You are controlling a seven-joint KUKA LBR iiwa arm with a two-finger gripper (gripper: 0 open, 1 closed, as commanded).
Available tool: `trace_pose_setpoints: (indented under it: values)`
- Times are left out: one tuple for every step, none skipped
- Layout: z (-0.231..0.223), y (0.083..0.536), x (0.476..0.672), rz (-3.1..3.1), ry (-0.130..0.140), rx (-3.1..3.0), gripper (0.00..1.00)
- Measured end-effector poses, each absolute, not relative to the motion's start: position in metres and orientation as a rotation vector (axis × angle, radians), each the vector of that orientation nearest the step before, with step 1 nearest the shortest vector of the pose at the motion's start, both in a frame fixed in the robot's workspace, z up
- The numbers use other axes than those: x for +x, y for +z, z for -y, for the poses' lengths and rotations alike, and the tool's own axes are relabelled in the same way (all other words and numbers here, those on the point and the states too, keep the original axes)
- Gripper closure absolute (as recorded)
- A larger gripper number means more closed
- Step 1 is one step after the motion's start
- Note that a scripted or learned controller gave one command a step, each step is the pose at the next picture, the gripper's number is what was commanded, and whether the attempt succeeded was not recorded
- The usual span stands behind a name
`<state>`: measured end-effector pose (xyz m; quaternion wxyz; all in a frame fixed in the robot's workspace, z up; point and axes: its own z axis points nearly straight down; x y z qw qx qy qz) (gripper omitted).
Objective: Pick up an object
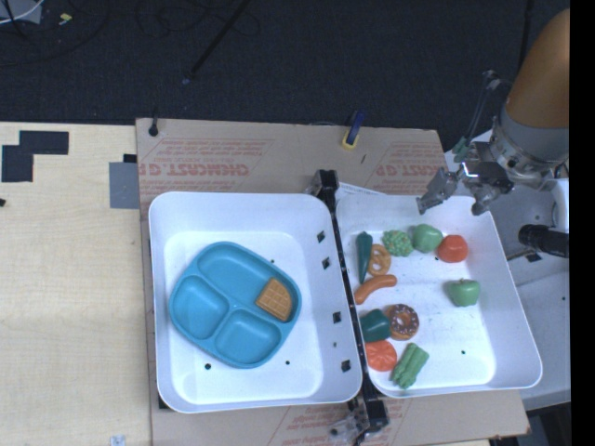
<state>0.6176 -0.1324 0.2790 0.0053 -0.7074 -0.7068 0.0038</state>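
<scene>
the gripper (457, 190) hangs spread and bare over the right bin's (521, 342) far rim, poised above the tomato (453, 248).

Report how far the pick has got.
Done: nothing lifted; the toy foods, such as the red tomato and donut, lie in the right bin. In hand: the claw hangs open above that bin's far edge, holding nothing. Left: descend, grasp, lift.
</scene>
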Motion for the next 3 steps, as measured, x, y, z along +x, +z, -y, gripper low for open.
trace_pose_setpoints:
  values:
    - [0.132, 0.286, 0.619, 2.221, 0.001, -2.220, 0.00]
    - [0.128, 0.239, 0.612, 2.220, 0.005, -2.218, 0.00]
    - [0.128, 0.195, 0.608, 2.218, 0.006, -2.218, 0.00]
